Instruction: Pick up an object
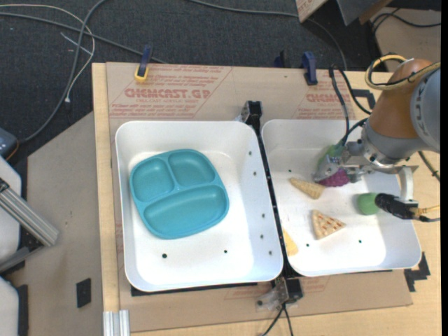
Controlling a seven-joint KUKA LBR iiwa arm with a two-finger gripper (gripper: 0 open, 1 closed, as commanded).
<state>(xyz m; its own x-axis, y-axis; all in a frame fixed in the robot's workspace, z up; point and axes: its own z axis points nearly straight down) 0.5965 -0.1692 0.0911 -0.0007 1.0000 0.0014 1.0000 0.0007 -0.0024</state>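
Gripper [334,168] low in right bin [350,257], over purple toy [337,179]; grip state unclear, can't tell. Toy looks small, light, soft-ish plastic. Pinch across middle. Wedge [306,187] just left of toy.

Both white bins [189,135] look like smooth plastic w/ slight sheen. Teal divided plate [180,192], left-centre of frame: smooth, semi-matt plastic. Worktop [210,89]: matt brown cardboard-like sheet w/ red print. Floor, upper left: dark, rough carpet-like texture. Pizza slice toy [326,224], lower right: matt, speckled. Green object [367,203]: smooth. Arm [402,110]: glossy orange band, grey casing.
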